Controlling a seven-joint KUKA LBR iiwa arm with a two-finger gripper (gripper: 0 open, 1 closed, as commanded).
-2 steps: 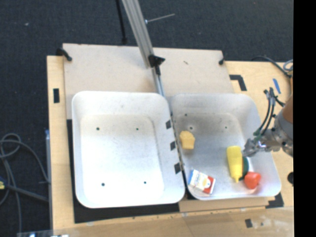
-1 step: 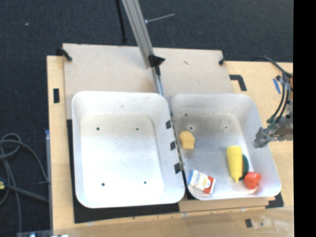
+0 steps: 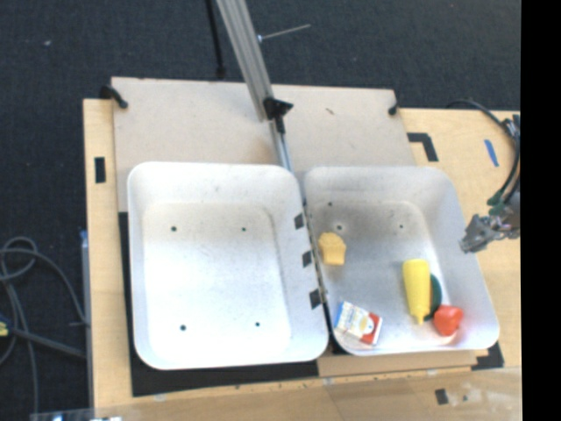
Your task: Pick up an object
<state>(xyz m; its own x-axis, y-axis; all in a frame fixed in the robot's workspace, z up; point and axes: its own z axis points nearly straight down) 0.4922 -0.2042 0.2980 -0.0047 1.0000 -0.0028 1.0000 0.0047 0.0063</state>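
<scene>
While nothing is seen in its grasp, step: bring the pincer [image 3: 483, 232] in over the right bin [image 3: 379, 176] and settle on one object.
Pincer state: small and blurred at the view's right margin; I cannot tell whether it is open or closed.
Pincer place: at the right bin's right rim, about level with the bin's middle, outside the floor where the objects lie.
Bottle [image 3: 416, 288]: yellow, lying roughly upright in the picture, down and to the left of the pincer; nearest of the lot, along with the red piece.
Red piece [image 3: 447, 320]: just beside the bottle's lower end, near the bin's front right corner, below the pincer.
Block [image 3: 331, 249]: yellow, alone by the bin's left wall, well apart from the pincer, across the bin floor.
Carton [image 3: 358, 324]: white and red, at the front left corner, farthest from the pincer.
Left bin [image 3: 219, 176]: not part of this step.
Best pick, in my judgement: the block, since it has free floor on three sides, though the wall is close on its left.
How to do it well: come straight down over the object's middle, span its narrow side, and keep off the bin walls.
Risk: bottle and red piece lie close together, so a descent between them may nudge both and close on neither.
</scene>
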